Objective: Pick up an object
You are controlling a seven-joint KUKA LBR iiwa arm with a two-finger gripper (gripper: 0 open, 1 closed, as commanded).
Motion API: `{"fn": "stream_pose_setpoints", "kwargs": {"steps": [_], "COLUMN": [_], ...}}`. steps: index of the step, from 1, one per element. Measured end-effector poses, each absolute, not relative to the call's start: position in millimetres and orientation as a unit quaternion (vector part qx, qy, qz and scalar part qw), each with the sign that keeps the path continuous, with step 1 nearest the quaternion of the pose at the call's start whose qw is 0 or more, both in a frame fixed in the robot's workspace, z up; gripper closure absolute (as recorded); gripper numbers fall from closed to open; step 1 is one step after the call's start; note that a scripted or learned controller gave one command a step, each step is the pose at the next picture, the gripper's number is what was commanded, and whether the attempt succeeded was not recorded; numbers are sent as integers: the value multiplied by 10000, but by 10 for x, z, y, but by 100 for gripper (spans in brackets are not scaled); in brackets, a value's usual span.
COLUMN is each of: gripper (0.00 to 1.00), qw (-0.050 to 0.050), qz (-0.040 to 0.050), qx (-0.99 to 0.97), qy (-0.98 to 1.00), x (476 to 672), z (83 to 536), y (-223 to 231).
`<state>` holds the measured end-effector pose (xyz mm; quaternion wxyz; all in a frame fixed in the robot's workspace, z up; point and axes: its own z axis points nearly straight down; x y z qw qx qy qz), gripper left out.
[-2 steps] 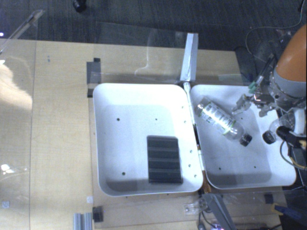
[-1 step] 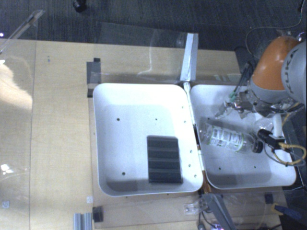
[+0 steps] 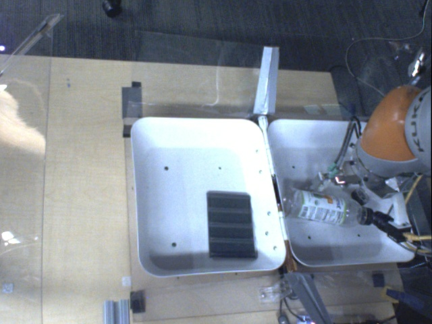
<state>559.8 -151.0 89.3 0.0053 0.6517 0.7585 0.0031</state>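
1. The bench (image 3: 74, 201) has a pale, matte wood-grain surface and bears two shallow white bins with rounded corners and small dark holes in their smooth floors.
2. The left bin (image 3: 175, 147) holds a black rectangular block (image 3: 231, 225) with ridges across its top; it lies flat near the bin's front right part.
3. The right bin (image 3: 297, 147) holds a clear plastic bottle (image 3: 320, 208), lying on its side near the wall the bins share. A white label with dark print wraps around it; the writing is too small to read.
4. The arm (image 3: 395, 130) comes in over the right bin, its orange band a glossy dome above a grey wrist, with thin cables looped around it.
5. The gripper (image 3: 344, 181) sits just above the bottle's right end, close to it. Its fingers are lost in clutter, so I cannot tell how wide it stands or whether it has hold of the bottle.
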Motion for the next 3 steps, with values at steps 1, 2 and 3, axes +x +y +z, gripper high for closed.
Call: {"fn": "stream_pose_setpoints", "kwargs": {"steps": [1, 2, 3], "gripper": [0, 0, 0], "qw": [68, 38, 36], "qz": [34, 20, 17], "qx": [5340, 5138, 4277], "qy": [8454, 8579, 9039], "x": [5728, 5451, 5910], "z": [897, 2018, 908], "y": [-1255, -1295, -1158]}}
